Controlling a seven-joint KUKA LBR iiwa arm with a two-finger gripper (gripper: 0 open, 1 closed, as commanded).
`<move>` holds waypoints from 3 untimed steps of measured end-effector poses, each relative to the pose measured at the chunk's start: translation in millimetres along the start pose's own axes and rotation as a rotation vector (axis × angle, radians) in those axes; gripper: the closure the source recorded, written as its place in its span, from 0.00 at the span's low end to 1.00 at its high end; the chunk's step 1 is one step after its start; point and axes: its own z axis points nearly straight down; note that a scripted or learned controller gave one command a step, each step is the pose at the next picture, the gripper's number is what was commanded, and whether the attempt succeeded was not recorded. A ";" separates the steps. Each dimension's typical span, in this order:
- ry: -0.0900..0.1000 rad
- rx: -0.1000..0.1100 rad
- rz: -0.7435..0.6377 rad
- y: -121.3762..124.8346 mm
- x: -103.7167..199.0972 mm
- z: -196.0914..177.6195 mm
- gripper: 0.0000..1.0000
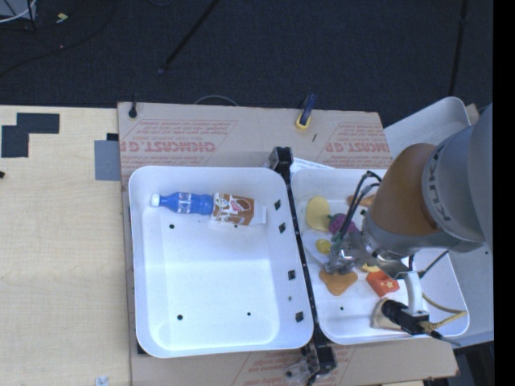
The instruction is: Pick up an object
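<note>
- Step in hand, as I judge it: the reach-down phase of a pick. The two-finger gripper (pixel 342 257) sits low in the right-hand shallow white bin (pixel 354 332), over a cluster of small items.
- Likely target: the flat orange-brown piece (pixel 338 281), lying just below the gripper tip on the bin floor. Touching or merely beside it? Cannot tell from this slant.
- Neighbours: a yellow rounded lump (pixel 319 212) up-left, a small purple object (pixel 339 220) beside it, a red block (pixel 381 282) to the right, all near one another.
- Gripper state: hidden by its own dark body and cables; I cannot tell whether it is apart or together.
- Next move calls for closing squarely on one item and lifting straight up, clear of the crowding.
- Arm pose: the grey arm with orange band (pixel 410 195) enters from the right, wrist bent steeply downward.
- Left-hand white bin (pixel 209 332) holds a clear plastic bottle with blue cap and label (pixel 205 206), lying on its side, well apart from the gripper.
</note>
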 end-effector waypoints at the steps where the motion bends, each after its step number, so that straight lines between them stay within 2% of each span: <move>1: 0.001 0.000 0.005 -0.8 -0.6 -10.1 1.00; 2: 0.000 -0.009 -0.007 47.9 50.1 -103.6 1.00; 3: 0.000 -0.002 -0.004 97.5 87.1 -98.4 1.00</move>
